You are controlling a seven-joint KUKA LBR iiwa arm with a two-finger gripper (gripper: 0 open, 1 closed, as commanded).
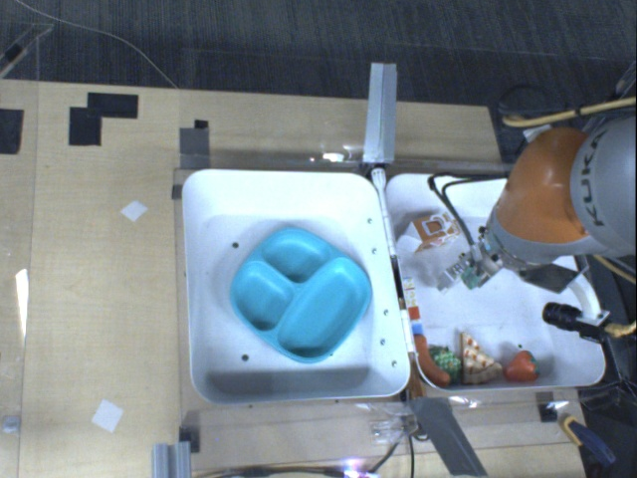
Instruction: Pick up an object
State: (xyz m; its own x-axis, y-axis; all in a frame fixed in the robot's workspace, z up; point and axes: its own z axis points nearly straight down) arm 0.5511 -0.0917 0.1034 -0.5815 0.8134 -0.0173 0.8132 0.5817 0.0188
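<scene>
a: what lies nearest along the front edge?

b: in the right shallow white plastic bin, against its near wall, a row of small toy foods: a brown sausage-shaped piece at the left corner, a green knobbly lump touching it, a tan triangular wedge with dark speckles, then a red rounded piece like a tomato. they look smooth and moulded.

a: and the left side?

b: the left shallow white plastic bin has rounded corners and a glossy floor. in its middle sits a light blue plastic tray with three rounded compartments, turned at an angle to the walls.

a: how is the arm posed?

b: the grey arm with the orange band comes in from the right, bent over the right bin, wrist pointing down and leftward. the two-finger gripper hangs low over the middle of that bin, well behind the toy foods and apart from them.

a: is the claw apart or together?

b: i cannot tell; the tip is a small blur of grey and green.

a: anything farther back?

b: just beyond the gripper, near the bin's far left, lies a small white carton with brown printing, boxy and tilted. a grey metal bar stands behind where the two bins meet, on the pale wooden bench.
</scene>
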